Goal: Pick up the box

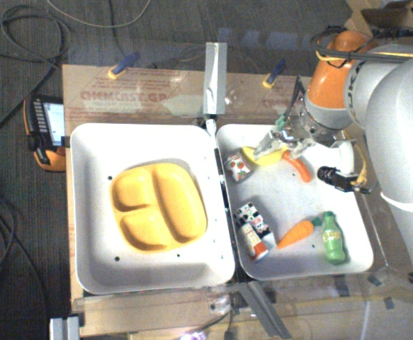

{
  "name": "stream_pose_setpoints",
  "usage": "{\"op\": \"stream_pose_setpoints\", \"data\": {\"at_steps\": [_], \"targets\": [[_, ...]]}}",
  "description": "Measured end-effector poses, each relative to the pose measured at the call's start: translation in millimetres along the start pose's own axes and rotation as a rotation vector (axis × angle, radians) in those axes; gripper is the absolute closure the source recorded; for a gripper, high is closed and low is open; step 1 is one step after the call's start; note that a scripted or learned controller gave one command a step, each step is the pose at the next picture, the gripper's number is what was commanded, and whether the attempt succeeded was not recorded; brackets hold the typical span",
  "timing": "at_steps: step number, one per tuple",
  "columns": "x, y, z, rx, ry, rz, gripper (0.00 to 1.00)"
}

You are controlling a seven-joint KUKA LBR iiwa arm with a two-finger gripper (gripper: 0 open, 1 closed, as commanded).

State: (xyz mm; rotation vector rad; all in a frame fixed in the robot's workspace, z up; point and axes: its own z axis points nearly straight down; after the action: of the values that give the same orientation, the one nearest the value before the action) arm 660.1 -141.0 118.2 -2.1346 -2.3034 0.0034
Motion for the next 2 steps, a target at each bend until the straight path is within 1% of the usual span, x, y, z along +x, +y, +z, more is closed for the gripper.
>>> {"op": "stream_pose_setpoints", "data": {"at_steps": [1, 2], "targets": [[25, -39, 27, -0.015, -0.007, -0.063, 0.0], [34, -1, 28, 0.001, -0.01, -0.209, 0.0]]}}
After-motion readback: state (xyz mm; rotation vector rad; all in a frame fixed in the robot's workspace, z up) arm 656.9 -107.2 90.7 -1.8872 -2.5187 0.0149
